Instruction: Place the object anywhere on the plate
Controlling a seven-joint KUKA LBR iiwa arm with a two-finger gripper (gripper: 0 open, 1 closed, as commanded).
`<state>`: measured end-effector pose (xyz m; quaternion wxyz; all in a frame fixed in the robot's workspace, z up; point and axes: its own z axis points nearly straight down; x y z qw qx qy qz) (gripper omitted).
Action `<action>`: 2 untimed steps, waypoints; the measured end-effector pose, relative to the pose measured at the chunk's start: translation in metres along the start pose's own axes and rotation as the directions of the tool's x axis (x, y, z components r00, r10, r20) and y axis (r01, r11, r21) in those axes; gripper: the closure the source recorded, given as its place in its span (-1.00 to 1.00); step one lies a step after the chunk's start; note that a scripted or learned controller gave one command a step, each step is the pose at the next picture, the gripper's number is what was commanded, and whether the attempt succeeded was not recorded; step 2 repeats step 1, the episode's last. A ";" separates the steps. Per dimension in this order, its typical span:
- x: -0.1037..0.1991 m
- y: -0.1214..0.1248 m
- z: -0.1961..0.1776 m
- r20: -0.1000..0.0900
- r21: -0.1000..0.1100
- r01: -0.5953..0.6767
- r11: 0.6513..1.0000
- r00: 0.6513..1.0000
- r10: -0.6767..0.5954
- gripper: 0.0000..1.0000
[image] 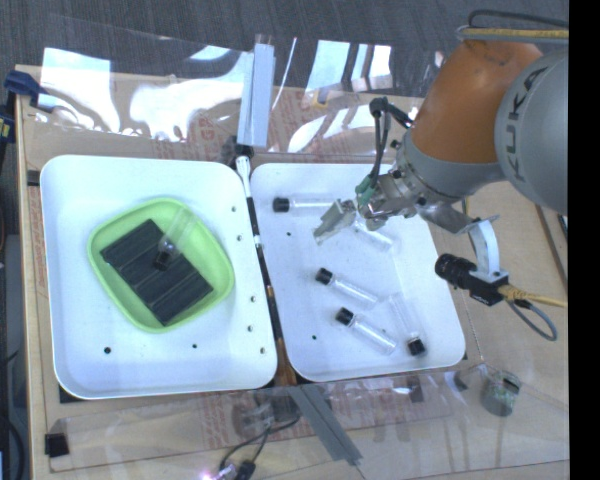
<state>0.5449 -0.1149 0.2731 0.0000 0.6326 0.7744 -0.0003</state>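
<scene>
While the green plate (115, 273) in the left bin (60, 198) already carries a dark grooved block (155, 268) and one clear black-capped vial (170, 236) lying on it, I judge the job only partly done. In the right bin (435, 343) I count four more vials: one near the top left corner (298, 205), one in the middle (345, 286), one lower (365, 331), one toward the lower right (405, 326). My gripper (352, 211) hovers over the upper part of that bin; I cannot tell how wide its claw stands or whether anything sits in it. What remains, as I see it, is securing a vial and carrying it left onto the plate.
</scene>
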 end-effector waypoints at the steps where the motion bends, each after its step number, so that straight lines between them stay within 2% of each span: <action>1: -0.025 0.003 -0.099 0.000 0.000 -0.110 0.994 0.994 0.110 -1.00; 2: -0.025 0.003 -0.099 0.000 0.000 -0.110 0.994 0.994 0.110 -1.00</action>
